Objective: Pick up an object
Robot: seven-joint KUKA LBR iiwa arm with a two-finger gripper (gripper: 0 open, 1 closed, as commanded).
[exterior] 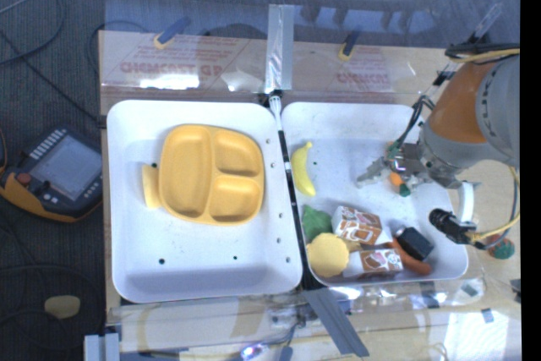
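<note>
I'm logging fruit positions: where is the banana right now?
In the camera view, the banana lies in the right bin, against its left wall by the divider, just above the green item.

Left bin (118, 266): divided tray (211, 173) inside, toward the far half.
Right bin (338, 118): banana (302, 169) at the left wall; gripper (390, 172) right of it.
Near edge, right bin: ball (328, 254) — snack packets (363, 241) just right of it.
Bench, far left: pendant (55, 173).
</note>
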